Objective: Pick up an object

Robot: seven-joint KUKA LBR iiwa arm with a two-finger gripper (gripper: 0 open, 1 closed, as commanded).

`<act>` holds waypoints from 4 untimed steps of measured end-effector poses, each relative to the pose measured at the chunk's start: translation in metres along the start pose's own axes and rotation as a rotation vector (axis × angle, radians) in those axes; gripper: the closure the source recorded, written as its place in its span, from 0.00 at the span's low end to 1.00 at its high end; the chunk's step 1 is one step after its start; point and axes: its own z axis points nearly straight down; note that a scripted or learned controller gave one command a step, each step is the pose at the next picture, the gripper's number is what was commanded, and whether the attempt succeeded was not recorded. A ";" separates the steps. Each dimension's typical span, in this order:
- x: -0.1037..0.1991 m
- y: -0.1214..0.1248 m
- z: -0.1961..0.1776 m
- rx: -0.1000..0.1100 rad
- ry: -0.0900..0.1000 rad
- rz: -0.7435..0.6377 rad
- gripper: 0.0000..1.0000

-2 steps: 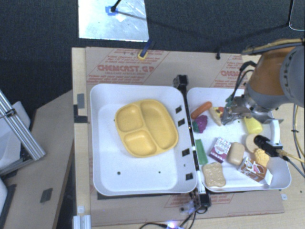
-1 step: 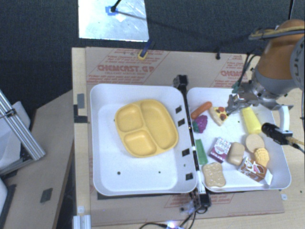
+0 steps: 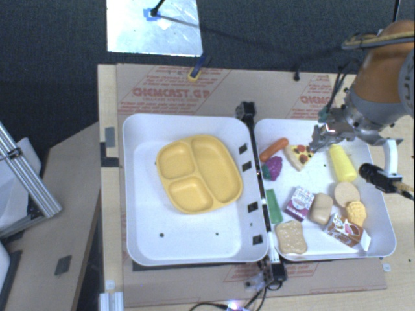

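The bench (image 3: 162, 83) carries brown cardboard printed "CHEMCAST GP" beneath two glossy white bins. Nearest in the right bin (image 3: 382, 241) lie a toast slice (image 3: 291, 237) and a printed packet (image 3: 344, 229). The left bin (image 3: 139, 193) holds a yellow three-compartment tray (image 3: 198, 172). Farther back, the end effector (image 3: 319, 137) hangs just beside a pizza wedge (image 3: 299, 155); its opening cannot be determined.

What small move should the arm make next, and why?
Probably a short descent onto the pizza slice: the gripper hovers just right of it in the right bin, holding nothing visible, with the yellow piece close alongside.
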 end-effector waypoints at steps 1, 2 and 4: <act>0.046 0.003 -0.007 0.001 0.002 -0.004 1.00; 0.097 0.010 -0.013 0.001 0.003 -0.005 1.00; 0.145 0.013 -0.006 0.002 0.001 -0.001 1.00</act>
